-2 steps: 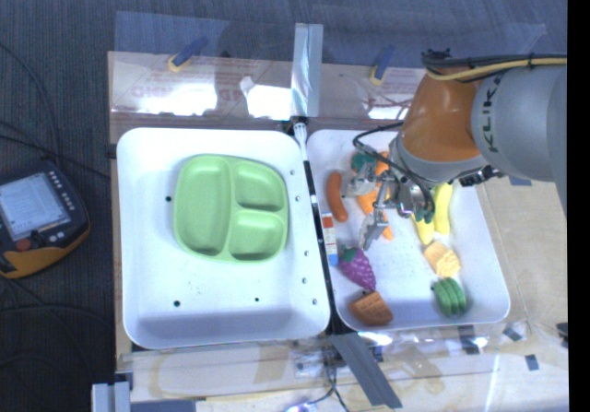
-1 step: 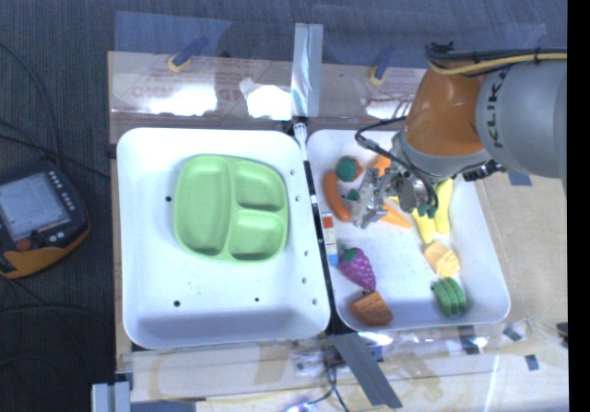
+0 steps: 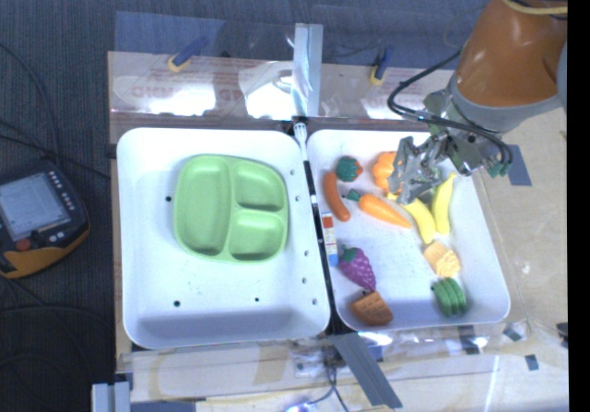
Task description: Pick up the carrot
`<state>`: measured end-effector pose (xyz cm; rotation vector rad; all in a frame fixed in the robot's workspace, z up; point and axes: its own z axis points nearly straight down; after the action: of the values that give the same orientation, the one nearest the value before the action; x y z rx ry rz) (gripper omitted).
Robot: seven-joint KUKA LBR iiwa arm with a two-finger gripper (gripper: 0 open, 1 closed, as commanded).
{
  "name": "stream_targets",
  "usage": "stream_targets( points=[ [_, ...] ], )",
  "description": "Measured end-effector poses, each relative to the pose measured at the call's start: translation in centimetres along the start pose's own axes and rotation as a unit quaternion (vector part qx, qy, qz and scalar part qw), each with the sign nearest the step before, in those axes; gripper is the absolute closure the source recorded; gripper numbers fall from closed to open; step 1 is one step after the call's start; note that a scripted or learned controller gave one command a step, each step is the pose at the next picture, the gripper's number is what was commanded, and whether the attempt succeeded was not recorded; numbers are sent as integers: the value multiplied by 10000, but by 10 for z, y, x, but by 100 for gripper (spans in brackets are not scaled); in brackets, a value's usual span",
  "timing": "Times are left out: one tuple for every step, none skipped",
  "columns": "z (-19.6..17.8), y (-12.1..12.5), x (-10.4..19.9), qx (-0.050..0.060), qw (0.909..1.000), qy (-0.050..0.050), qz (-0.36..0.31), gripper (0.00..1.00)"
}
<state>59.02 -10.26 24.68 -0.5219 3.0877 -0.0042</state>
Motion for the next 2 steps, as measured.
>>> stream_targets(
  points=[
    [-150,-59,18,19,9967,-14,-813,100],
    [-103,-108,58,-34,9778,34,-2093,100]
  ],
)
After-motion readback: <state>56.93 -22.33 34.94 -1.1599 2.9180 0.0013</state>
